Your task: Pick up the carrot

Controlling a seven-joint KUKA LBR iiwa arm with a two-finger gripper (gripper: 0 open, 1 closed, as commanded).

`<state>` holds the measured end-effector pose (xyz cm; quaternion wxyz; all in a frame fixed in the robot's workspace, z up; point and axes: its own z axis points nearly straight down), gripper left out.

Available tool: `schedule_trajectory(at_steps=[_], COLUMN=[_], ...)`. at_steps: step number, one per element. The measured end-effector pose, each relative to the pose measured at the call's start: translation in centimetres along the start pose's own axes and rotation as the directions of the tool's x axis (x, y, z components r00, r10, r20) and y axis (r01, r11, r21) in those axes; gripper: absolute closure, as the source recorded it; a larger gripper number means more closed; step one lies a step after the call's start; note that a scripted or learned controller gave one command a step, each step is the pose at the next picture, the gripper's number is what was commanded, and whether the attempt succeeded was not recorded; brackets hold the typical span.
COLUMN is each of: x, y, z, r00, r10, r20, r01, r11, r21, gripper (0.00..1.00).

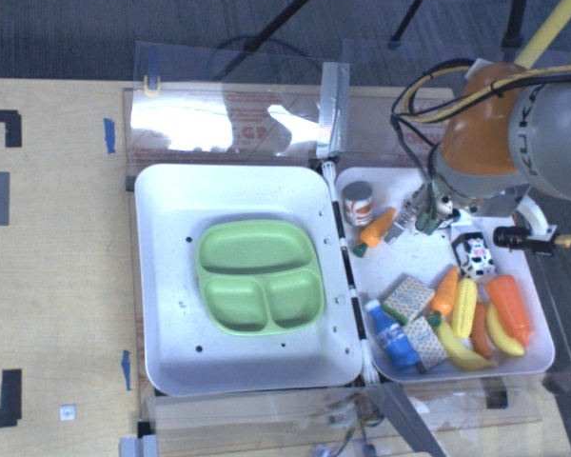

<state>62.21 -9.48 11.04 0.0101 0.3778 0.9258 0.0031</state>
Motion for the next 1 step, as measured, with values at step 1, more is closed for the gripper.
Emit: schedule_trajectory(at_steps=[1], x=[0.01], y=[0.00], z=[0.02], r00=[1.000], r10=[0.000], r20=[0.000], r01=[0.000], r11=[1.000], r21=[0.000], gripper=[0.00])
